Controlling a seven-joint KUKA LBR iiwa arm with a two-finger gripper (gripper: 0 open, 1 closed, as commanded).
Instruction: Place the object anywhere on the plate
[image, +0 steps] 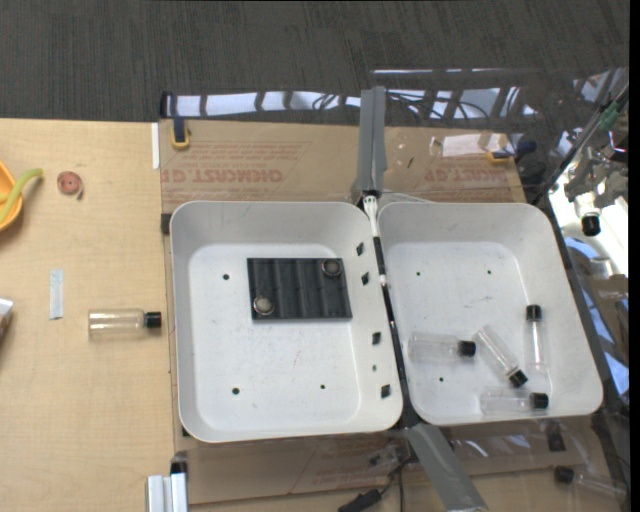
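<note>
A dark ribbed plate (300, 290) lies flat in the left bin (200, 400), in its upper middle. Two small round metal pieces rest on the plate, one at its top right corner (331, 267) and one at its lower left (263, 305). Several clear vials with black caps lie on their sides in the lower right of the right bin (450, 240): one near the middle (440, 348), one slanted beside it (497, 352), one upright in the view along the right wall (535, 335), and one at the front edge (510, 402).
Another clear vial with a black cap (120, 321) lies on the wooden bench left of the bins. An orange object (8, 195), a small pink disc (68, 182) and a grey strip (56, 294) sit further left. Metal framing and cables (480, 110) crowd the back right.
</note>
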